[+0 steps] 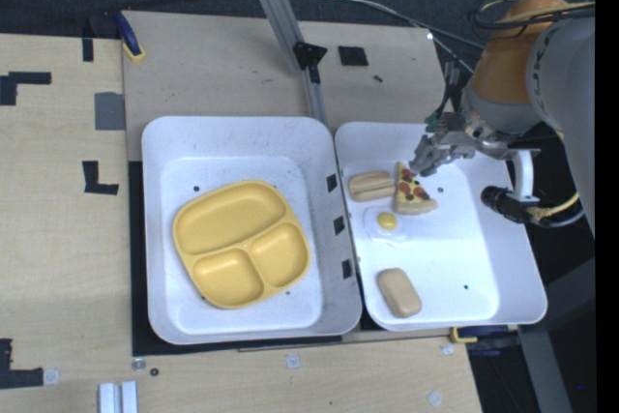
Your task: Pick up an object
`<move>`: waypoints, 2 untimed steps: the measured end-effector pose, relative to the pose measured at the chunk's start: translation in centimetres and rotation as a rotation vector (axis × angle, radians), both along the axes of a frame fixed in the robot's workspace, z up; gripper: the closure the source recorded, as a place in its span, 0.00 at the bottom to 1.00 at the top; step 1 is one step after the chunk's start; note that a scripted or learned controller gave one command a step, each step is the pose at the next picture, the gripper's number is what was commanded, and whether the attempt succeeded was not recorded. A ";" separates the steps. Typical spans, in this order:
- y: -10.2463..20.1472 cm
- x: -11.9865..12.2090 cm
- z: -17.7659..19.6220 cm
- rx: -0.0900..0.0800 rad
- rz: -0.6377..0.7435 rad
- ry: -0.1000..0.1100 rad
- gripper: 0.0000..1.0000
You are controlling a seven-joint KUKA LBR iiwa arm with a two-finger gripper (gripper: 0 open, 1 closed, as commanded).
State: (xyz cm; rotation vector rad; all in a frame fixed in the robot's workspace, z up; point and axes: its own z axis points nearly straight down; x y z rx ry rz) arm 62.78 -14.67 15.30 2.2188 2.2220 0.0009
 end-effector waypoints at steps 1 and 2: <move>-0.4 0.6 6.1 0.000 0.000 -0.003 1.00; -0.6 0.9 10.4 0.000 0.000 -0.002 1.00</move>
